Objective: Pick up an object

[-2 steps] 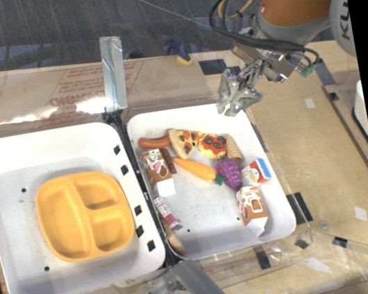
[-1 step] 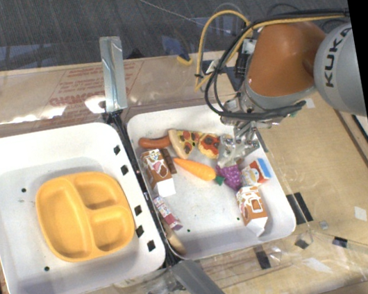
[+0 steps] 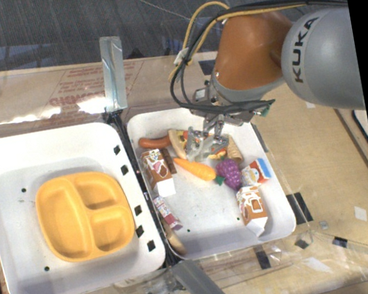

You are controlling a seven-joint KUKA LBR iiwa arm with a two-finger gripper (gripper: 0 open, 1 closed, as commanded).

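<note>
Although you cannot tell the jaw state, the gripper [image 3: 207, 134] hovers beside a carrot [image 3: 196, 169]: light, stiff, slippery; grip mid-body.

Bench [image 3: 312, 155], tan, sheeted in clear plastic, bore two shallow white bins side by side: left bin [image 3: 2, 157], right bin [image 3: 282, 220].
</note>
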